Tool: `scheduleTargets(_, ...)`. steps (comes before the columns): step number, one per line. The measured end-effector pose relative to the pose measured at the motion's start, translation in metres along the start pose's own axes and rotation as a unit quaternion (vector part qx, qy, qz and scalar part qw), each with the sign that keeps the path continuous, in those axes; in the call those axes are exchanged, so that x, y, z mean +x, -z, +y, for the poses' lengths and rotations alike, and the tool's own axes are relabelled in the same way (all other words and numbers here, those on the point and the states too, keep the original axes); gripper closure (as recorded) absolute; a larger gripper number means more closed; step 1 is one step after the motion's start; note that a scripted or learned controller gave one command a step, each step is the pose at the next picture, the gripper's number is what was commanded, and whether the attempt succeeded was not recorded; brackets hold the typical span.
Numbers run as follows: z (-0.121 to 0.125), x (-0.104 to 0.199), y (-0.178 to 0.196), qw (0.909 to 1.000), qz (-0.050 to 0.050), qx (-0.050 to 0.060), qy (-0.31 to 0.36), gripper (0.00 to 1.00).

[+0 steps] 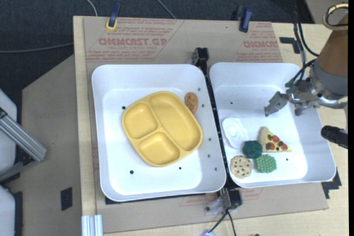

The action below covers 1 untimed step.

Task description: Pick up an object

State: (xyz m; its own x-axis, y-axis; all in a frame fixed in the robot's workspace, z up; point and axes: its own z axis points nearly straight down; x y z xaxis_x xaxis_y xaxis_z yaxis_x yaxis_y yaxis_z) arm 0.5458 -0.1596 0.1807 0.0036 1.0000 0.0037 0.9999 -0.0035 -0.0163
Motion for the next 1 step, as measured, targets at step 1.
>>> scheduleTargets(1, 0.0032, 0.0006, 0.0083, 1.0000, -0.001, -0.007, 0.002, 0.00)
